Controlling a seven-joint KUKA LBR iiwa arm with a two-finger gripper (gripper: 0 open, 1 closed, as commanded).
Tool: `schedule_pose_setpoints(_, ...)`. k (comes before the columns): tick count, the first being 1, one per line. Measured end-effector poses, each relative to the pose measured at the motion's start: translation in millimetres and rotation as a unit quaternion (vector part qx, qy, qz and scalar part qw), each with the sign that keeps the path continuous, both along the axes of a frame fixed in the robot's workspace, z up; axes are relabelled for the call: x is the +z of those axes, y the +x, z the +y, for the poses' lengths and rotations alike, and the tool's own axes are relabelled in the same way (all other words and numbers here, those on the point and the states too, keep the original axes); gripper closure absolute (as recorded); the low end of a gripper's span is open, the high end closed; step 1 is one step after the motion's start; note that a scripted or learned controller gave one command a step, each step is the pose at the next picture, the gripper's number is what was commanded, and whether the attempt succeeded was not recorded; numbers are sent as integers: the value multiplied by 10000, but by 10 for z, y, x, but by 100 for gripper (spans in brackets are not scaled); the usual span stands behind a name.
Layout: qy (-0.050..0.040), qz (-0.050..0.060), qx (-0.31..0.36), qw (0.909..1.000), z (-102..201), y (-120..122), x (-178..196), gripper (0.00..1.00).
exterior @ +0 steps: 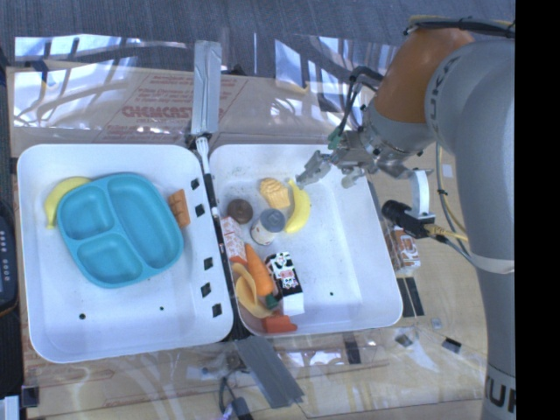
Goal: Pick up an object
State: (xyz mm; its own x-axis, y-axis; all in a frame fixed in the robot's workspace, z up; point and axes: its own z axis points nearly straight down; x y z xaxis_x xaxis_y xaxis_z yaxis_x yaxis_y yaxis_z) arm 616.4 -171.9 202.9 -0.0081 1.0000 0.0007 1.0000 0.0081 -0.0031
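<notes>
Over in the left bin [52, 322] a blue divided plate [121, 227] lies with a yellow banana [59, 196] tucked behind its far-left edge and a small orange piece [179, 207] just beside its right rim. The right bin [350, 261] has a cluster along its left side: brown disc [240, 209], carrot [255, 269], black-and-white carton [284, 277] and a second banana [300, 210]. The gripper [308, 174] hangs just above that second banana's upper end, holding nothing, and whether its fingers are spread I can't tell.
</notes>
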Motion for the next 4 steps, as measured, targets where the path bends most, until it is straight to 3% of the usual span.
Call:
schedule_pose_setpoints(1, 0, 10, 120, 9999, 68, 78, -309, 0)
schedule_pose_setpoints(2, -3, -12, 370, 9993, -210, 44, -1112, 0)
schedule_pose_setpoints(3, -4, -19, 392, 9992, -203, 56, -1003, 100)
schedule_pose_setpoints(4, 4, -44, 389, 9992, 577, 135, -162, 100)
